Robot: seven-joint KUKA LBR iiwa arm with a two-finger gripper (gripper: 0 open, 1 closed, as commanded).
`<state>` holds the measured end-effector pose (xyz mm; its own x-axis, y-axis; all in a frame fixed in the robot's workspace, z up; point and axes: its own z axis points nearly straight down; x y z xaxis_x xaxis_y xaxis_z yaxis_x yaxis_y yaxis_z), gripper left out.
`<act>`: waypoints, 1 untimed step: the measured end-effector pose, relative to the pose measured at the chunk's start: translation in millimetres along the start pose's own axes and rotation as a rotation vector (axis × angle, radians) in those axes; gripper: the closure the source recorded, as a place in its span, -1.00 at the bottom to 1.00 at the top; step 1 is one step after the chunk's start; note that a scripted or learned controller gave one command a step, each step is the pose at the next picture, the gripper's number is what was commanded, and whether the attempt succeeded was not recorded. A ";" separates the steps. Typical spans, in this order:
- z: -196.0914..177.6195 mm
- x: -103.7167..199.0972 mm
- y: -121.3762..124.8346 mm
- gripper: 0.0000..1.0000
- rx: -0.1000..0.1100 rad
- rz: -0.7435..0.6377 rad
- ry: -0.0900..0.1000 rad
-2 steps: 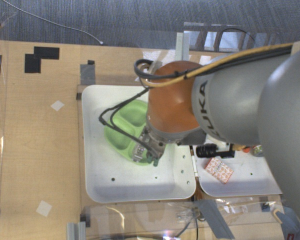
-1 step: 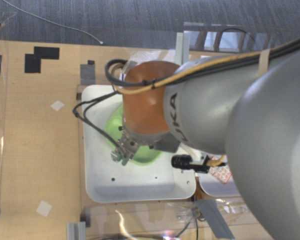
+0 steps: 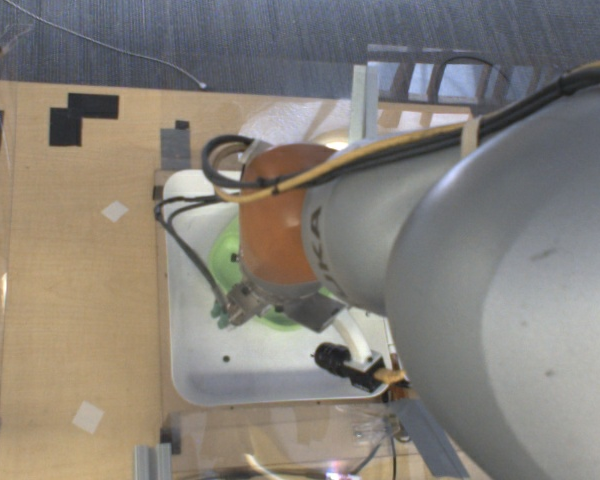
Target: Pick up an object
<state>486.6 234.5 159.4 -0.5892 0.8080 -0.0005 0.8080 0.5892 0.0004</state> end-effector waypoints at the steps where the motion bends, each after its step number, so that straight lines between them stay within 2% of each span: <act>1: 25.2 -14.7 -0.3 1.00 0.001 0.493 0.000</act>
<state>495.1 222.4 134.1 -0.1366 0.9906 -0.0003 0.9906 0.1366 -0.0002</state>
